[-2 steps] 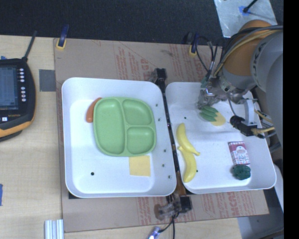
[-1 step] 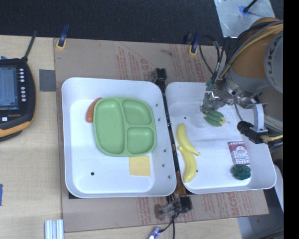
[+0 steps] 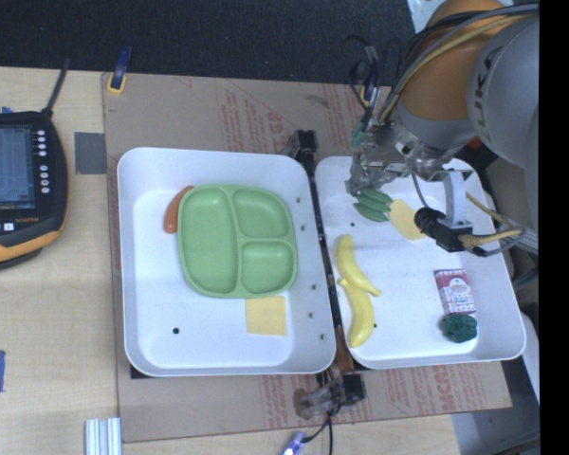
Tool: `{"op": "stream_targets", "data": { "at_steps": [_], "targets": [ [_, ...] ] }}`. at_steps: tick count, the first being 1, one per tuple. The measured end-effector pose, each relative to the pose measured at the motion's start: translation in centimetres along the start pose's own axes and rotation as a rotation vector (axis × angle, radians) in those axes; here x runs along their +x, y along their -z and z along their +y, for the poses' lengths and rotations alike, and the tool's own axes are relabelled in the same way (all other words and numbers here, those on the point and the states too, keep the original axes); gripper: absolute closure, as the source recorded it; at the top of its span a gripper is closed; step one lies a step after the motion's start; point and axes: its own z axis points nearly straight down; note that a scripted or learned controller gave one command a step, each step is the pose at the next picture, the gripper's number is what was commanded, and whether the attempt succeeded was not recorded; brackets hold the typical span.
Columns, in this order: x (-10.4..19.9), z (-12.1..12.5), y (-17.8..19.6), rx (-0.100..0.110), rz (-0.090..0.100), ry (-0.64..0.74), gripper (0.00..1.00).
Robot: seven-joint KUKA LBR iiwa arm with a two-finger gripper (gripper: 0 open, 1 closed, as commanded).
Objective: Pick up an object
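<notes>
Down low at the far left corner of the right bin (image 3: 512, 349), gripper (image 3: 371, 186) pointing straight at the floor of it. Open or closed? Cannot tell from this slant, with wrist hardware and cables crowding the tip. Directly beneath and touching or nearly touching: a green leafy piece (image 3: 372, 206), lying flat. Looks like the chosen target, going by how squarely the tool sits above it. No sign of anything lifted yet, so call it the approach or the start of a grasp.

Just to the arm side of the tip: a pale yellow piece (image 3: 404, 219), pressed up against the green one. Tight neighbours, so risk of nudging or catching both. Nearer the camera from the tip: two yellow bananas (image 3: 355, 287) lined up along the bin's left wall, clear of the action. Further off toward the near right corner: a red packet (image 3: 453, 291) and a dark green lump (image 3: 459, 327), well apart from the tool.

Across the divider, away from the arm: left bin (image 3: 142, 339) with a green divided plate (image 3: 237, 240) and a yellow square (image 3: 266, 316). Probably left alone for this attempt.
</notes>
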Motion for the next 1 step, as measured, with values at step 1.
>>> {"op": "stream_targets", "data": {
  "at_steps": [1],
  "targets": [
    [2.46, 0.29, 0.46, 0.000, -0.002, 0.000, 1.00]
  ]
}}
